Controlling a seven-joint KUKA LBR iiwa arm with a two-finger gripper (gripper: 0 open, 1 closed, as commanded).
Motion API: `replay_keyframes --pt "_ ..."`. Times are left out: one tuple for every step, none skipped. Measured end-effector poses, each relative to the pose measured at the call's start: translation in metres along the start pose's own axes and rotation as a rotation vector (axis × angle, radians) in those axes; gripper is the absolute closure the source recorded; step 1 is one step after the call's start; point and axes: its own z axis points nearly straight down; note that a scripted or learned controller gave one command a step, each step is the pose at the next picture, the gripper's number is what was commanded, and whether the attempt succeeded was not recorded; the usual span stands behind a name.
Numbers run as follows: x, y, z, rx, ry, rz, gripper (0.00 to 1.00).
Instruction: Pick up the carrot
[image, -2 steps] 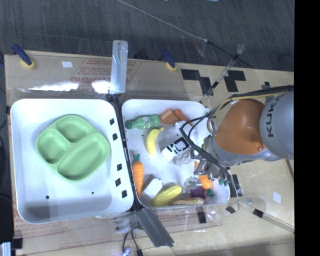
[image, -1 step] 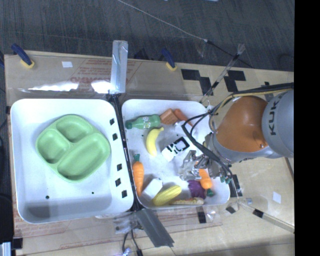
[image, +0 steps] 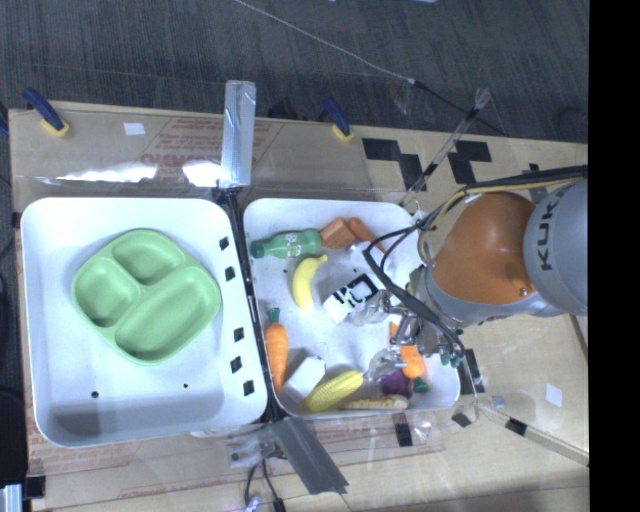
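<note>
White plastic makes up both shallow bins, which sit side by side on the bench and touch along their inner walls near the middle of the frame. In the left white bin (image: 50, 300) lies a pale green divided plate (image: 148, 293) with three compartments, set toward the bin's upper half. The right white bin (image: 262, 218) holds the clutter: a small green bottle with a white cap (image: 287, 244) lies on its side near the upper left corner, just beside an orange-brown block (image: 344, 233); below them a yellow toy banana (image: 305, 281) curves downward, next to a white box with black markings (image: 350, 295). The orange toy carrot with a green top (image: 276, 347) lies along the bin's left wall, in the lower middle of the frame, its leafy end pointing up, well apart from the gripper. Near the bottom wall rest a white block (image: 304, 375), a yellow corn cob (image: 335, 390) and a tan stick-like piece (image: 375, 403). The grey arm with its orange band (image: 480, 262) reaches in from the right, and its two-finger gripper (image: 398, 358) hangs over the bin's lower right part, just above a purple toy (image: 396, 382) and beside a small orange piece (image: 412, 360). Whether the claw is apart or together I cannot tell, since cables and the wrist crowd it.
</note>
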Motion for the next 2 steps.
replay_keyframes --pt "0.023 -0.003 0.01 -0.002 0.004 0.337 0.0" --pt "0.024 0.008 0.011 -0.002 0.007 0.565 0.0"
